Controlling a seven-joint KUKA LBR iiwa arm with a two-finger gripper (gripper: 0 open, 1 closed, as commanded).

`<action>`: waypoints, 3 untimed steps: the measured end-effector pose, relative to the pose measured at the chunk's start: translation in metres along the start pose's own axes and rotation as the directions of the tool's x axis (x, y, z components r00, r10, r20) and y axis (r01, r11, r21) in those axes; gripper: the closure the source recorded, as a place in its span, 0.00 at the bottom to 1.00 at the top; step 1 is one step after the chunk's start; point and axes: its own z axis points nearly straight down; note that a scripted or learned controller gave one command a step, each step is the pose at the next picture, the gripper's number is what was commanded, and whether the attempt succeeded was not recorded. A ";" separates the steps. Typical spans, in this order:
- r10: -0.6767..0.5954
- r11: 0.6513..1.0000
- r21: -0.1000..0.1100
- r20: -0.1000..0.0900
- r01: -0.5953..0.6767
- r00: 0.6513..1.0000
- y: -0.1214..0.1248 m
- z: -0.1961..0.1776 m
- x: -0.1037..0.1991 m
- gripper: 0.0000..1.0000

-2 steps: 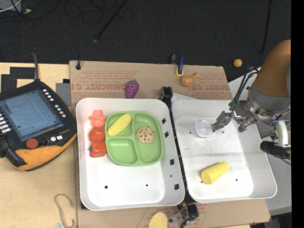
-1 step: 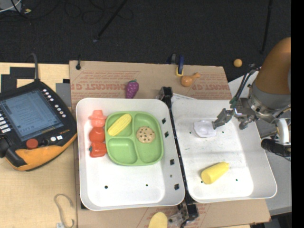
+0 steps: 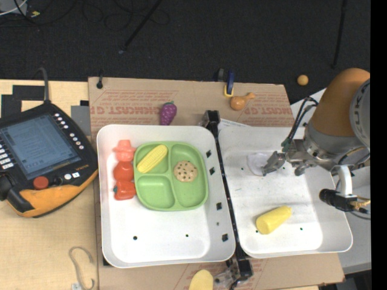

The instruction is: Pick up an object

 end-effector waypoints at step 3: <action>0.003 1.000 -0.008 0.002 -0.003 1.000 -0.001 -0.002 0.000 1.00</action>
